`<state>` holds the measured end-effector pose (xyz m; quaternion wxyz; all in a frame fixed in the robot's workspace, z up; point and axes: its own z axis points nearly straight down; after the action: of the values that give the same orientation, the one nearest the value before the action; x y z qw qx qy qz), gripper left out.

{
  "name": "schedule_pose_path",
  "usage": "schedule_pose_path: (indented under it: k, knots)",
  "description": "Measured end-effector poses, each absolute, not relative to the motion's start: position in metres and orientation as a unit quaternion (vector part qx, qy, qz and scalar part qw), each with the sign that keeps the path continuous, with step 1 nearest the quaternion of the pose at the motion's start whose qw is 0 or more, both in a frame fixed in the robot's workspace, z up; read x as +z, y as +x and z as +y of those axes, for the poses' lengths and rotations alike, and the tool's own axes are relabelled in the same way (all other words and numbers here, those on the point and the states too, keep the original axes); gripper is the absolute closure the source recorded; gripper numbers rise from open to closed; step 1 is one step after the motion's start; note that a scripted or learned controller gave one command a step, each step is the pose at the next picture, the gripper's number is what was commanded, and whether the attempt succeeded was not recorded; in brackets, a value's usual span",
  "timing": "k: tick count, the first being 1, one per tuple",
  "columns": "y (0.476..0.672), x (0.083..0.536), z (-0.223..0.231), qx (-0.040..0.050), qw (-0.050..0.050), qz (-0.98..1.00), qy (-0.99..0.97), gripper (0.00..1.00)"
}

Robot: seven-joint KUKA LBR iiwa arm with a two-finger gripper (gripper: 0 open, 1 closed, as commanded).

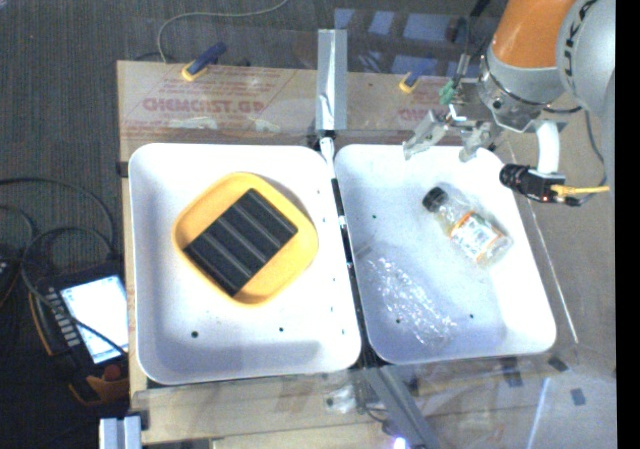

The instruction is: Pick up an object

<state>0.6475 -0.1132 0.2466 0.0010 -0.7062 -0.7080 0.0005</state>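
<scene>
The jaws (447,137) hang spread open, holding nothing, over the right bin's (520,332) far edge. A small bottle (466,225) lies just nearer.

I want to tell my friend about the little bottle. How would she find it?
Look in the right white bin, the one nearest the grey and orange arm. In its upper half lies a small clear bottle on its side, with a black cap and an orange label. The crumpled clear plastic below it has no cap or label.
</scene>
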Motion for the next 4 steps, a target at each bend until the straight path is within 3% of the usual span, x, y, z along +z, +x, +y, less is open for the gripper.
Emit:
schedule_pose_path:
  k: [2, 3, 4]
  knots:
    - [0.637, 0.095, -0.186, -0.0005, -0.001, -0.743, -0.669, 0.00]
    - [0.645, 0.090, -0.186, -0.0003, -0.005, -0.789, -0.615, 0.00]
    - [0.666, 0.090, -0.200, -0.0023, -0.001, -0.780, -0.626, 0.00]
